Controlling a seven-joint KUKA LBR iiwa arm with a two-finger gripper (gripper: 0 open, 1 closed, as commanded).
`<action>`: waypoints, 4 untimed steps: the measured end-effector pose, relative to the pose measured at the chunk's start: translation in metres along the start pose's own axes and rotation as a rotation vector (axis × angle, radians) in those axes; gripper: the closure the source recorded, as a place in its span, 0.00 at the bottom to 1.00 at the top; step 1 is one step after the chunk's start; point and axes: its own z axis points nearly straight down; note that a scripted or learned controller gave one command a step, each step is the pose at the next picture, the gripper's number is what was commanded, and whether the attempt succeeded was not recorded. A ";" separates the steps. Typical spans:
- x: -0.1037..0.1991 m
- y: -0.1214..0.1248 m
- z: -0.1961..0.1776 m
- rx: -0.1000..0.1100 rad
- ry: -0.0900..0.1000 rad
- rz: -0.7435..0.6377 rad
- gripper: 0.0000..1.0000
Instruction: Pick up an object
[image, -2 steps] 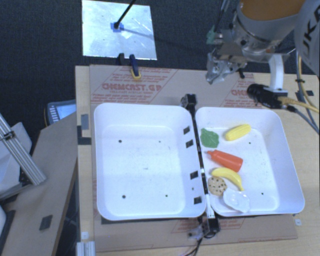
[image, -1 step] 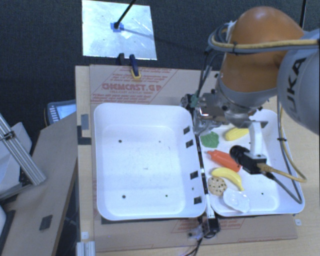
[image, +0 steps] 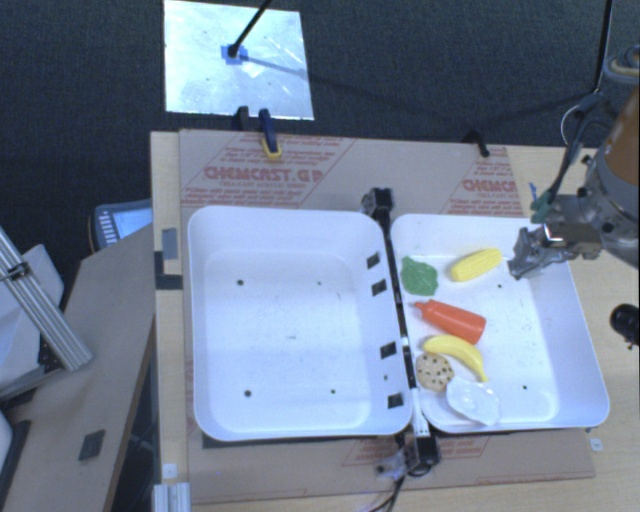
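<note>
Hand (image: 525, 262) just right of corn (image: 474, 264), apart; grip state can't tell

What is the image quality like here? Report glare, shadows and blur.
Camera view: glare washes out the foil sheet; the white bins show soft, even light with faint shadows; the gripper and food items look slightly soft, the picture grainy.

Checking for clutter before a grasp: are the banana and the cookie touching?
Touching. The camera view shows the banana lying against the cookie's upper right edge, with no white bin floor between them.
</note>
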 end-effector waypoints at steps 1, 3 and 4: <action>0.003 -0.002 0.203 0.019 0.003 -0.008 1.00; 0.067 0.009 0.197 0.019 0.004 -0.013 1.00; 0.039 0.018 0.060 -0.010 0.002 -0.012 1.00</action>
